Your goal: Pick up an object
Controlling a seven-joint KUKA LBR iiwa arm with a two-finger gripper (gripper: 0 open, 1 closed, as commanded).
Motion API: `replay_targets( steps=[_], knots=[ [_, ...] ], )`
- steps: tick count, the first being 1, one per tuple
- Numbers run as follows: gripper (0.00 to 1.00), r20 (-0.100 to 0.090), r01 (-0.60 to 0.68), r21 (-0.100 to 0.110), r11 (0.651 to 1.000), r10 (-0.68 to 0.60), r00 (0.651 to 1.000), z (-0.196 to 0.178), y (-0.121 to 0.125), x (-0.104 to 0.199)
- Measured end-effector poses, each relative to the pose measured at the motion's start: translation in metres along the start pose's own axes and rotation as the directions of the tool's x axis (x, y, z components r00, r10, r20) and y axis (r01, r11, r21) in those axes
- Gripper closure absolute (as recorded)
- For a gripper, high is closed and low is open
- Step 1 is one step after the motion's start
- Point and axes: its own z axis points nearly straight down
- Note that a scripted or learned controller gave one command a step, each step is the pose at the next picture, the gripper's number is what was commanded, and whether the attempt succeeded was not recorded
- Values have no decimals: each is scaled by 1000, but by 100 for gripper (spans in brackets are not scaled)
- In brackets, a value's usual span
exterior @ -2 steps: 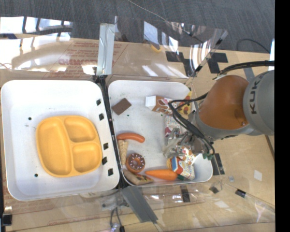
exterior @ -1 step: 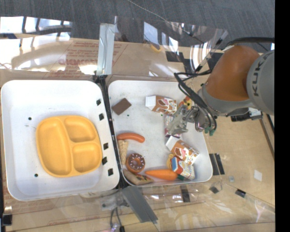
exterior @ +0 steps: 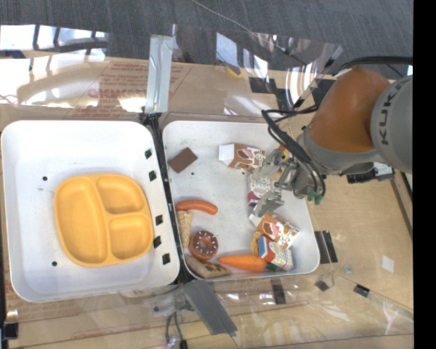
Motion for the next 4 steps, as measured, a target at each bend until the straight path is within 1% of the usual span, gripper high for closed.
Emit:
replay_targets(
  steps=[1, 2, 3, 4],
  knots=[
    [0, -1, -59, 0, 998, 59, 998, 66, 7, -23],
    [0, 1, -211, -2, 978, 211, 978, 65, -7, 34],
    [100, 6, -202, -3, 979, 202, 979, 53, -4, 32],
    [100, 10, -364, -5, 931, 364, 931, -78, 47, 35]
  ],
)
